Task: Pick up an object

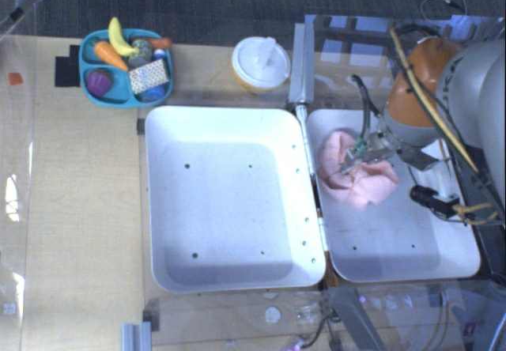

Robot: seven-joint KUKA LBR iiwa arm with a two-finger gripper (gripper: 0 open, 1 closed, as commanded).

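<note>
A crumpled pink cloth (357, 174) lies in the right white bin (403, 250), near its upper left. My gripper (350, 163) reaches down from the right and sits right on top of the cloth, its tip pressed among the folds. The grey arm with its orange band (415, 88) rises behind it at the upper right.
The left white bin (229, 199) lies beside the right one. A blue tray of toy food (126, 65) and a white lidded cup (261, 62) stand on the bench behind it. Cables and a black fitting (431, 199) hang over the right bin's right side.
</note>
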